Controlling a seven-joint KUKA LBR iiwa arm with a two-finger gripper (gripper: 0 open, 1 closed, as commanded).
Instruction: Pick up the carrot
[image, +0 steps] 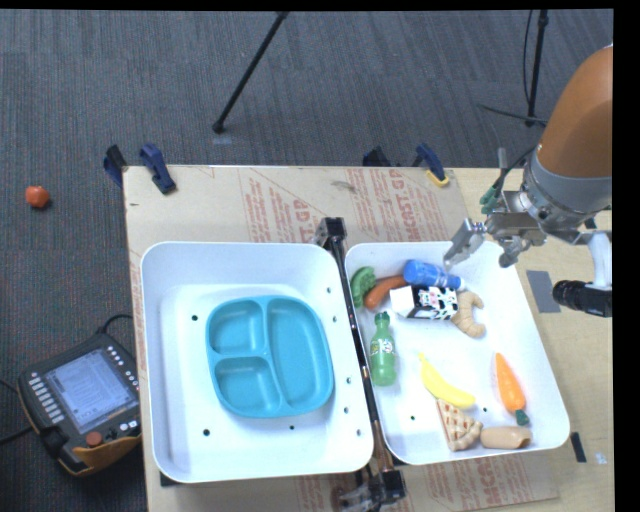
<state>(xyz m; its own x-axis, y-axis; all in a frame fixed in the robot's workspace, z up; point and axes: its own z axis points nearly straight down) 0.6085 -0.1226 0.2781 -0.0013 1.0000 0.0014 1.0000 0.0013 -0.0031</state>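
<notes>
Carrot (510, 383) lying in the right bin (532, 330), near its right wall, orange body with green top pointing toward the bin's near edge, free of any grip. Just left of it, a yellow banana (445, 385); below, a waffle piece (459, 430) and a tan bread roll (505, 437). Farther up the same bin: a green bottle (382, 349), a sausage (384, 290), a blue item (430, 273), a black-and-white carton (432, 301). End effector (486, 243) hovering over the bin's far right corner, well apart from the carrot, its 2 fingers spread and pinching nothing. In the left bin (170, 300), a blue divided plate (269, 356) with 3 compartments. Both bins side by side on the table (250, 200).
</notes>
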